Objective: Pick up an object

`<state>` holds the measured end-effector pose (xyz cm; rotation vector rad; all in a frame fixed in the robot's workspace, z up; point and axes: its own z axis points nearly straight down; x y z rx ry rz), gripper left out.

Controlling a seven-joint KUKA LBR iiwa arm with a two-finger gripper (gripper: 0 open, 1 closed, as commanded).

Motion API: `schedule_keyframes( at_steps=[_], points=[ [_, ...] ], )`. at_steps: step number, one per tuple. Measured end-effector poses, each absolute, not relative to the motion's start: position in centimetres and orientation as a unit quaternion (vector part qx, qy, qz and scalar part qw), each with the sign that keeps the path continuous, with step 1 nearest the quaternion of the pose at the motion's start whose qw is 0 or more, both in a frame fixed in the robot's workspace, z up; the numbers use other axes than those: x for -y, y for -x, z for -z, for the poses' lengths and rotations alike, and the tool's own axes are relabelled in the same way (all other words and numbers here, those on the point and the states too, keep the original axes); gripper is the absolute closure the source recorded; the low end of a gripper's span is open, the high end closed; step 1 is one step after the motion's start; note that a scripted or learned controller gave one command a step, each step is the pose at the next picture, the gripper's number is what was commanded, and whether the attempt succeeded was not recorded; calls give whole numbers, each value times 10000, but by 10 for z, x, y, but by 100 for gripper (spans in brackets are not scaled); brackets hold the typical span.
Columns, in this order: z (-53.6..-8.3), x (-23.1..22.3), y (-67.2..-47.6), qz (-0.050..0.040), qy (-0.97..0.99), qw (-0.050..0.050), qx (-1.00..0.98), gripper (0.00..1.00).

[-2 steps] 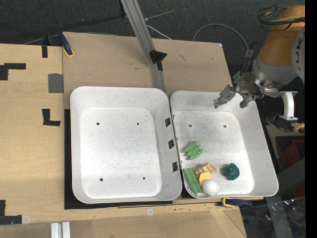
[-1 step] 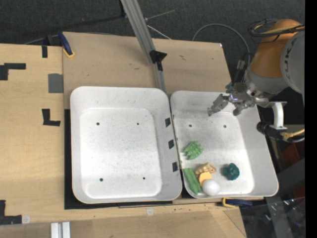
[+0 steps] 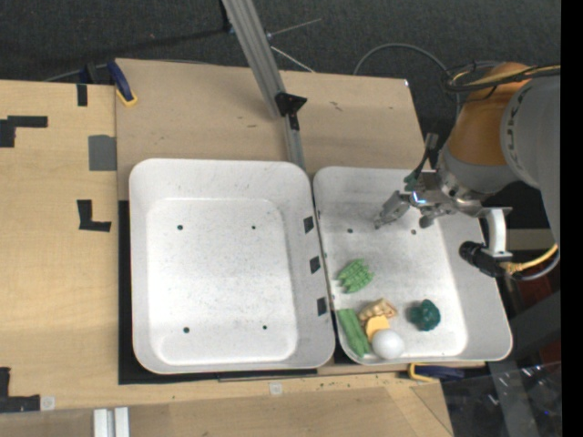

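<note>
Green long block (image 3: 353, 331) in right bin (image 3: 474, 335), long axis near-vertical.

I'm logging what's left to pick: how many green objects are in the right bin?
3. A light green ridged piece mid-bin, a dark green round one toward the near right corner, and a long green piece along the near left wall. More could be hidden.

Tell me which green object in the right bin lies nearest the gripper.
The light green ridged piece, alone mid-bin, lies closest to the gripper. The dark green lump and the long green piece lie farther toward the bin's near edge.
</note>
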<state>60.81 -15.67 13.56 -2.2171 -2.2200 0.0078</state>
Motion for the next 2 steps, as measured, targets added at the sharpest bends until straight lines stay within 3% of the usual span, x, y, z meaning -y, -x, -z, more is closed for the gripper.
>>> schedule_keyframes(
  at_steps=[1, 2],
  points=[
    [-149, 156, -609, -11, 7060, 6, 7082, 100],
    [-202, 158, -621, 12, 7066, -21, 7076, 100]
  ],
)
